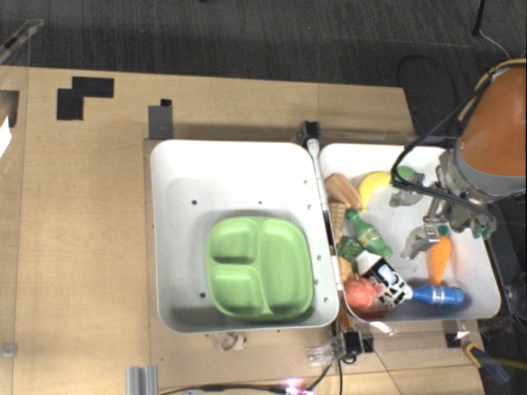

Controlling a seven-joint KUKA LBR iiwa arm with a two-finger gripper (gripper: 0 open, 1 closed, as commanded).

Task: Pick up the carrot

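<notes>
The carrot (440, 257) lay in the right bin (492, 303), close to that bin's right wall and about midway between its far and near edges, its length running roughly from the far side toward the near side. The gripper (435, 230) hung directly above the carrot's far end, with the grey arm and its orange band (494, 130) reaching in over the bench's right edge. Whether the fingers were spread or clenched could not be told, since cables and metal parts cluttered the wrist; nor was it clear that they touched the carrot. Just nearer than the carrot, along the right bin's near edge, a blue bottle-like object (436, 295) lay on its side. Beside it toward the bin's left near corner sat a black-and-white item (389, 282) and a red one (362, 295). A green bottle (366, 233) lay along the left wall, with a brown bread-like piece (342, 190) and a yellow fruit (375, 186) toward the far left corner. The left bin (177, 179) held a green divided plate (259, 266) near its near edge
</notes>
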